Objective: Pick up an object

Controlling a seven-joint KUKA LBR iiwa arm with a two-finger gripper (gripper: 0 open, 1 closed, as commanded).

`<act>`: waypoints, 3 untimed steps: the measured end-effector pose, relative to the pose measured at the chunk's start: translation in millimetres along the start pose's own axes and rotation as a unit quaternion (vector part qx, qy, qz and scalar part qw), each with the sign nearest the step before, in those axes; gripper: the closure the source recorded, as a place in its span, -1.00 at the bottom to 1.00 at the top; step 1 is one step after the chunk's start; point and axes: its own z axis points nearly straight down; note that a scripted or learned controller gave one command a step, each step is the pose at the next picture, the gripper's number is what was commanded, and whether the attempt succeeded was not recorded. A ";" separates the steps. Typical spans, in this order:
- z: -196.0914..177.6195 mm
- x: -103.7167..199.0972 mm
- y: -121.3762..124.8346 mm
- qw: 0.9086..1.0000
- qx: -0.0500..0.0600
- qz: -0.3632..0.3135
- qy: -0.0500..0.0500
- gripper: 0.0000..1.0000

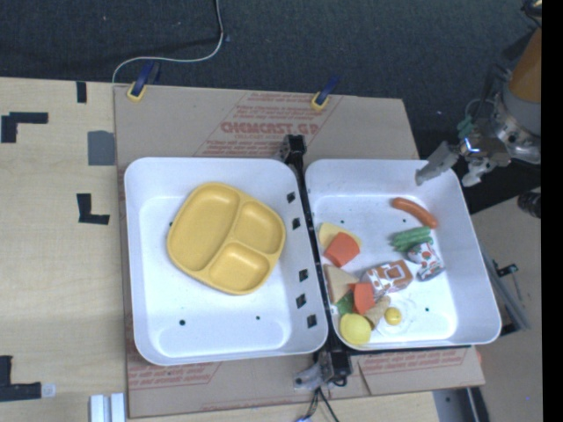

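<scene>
Overhead, the gripper point(450, 162) is seen at the upper right corner of the right bin point(471, 262), hanging over its rim. Two grey fingers point(434, 166) are spread apart, with nothing between them; the jaws are recorded as released.

All candidate objects are found below and to the left of the jaws, inside the right bin. Nearest to the jaws, an orange-red sausage point(413, 210) is noted, lying at a slant. Just below it a green vegetable piece point(411, 237) is seen, touching a small red-and-white packet point(426, 259). Further from the jaws, a red block point(342, 250) rests against a yellow wedge point(330, 233) near the bin divider. A larger orange-and-white packet point(390, 277) is logged near the bin's middle. Farthest from the jaws, a yellow lemon-like fruit point(355, 328) and a fried-egg piece point(392, 316) lie near the bottom edge.

Well apart from the jaws, in the left bin point(149, 323), a yellow divided plate point(226, 236) is recorded.
</scene>
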 end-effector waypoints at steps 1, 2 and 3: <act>177.6 3.2 30.8 1.000 0.003 -0.001 0.000 -1.00; 182.0 -16.1 -3.1 1.000 -0.006 -0.003 0.005 -1.00; 185.8 0.2 60.2 1.000 0.018 0.001 0.007 -1.00</act>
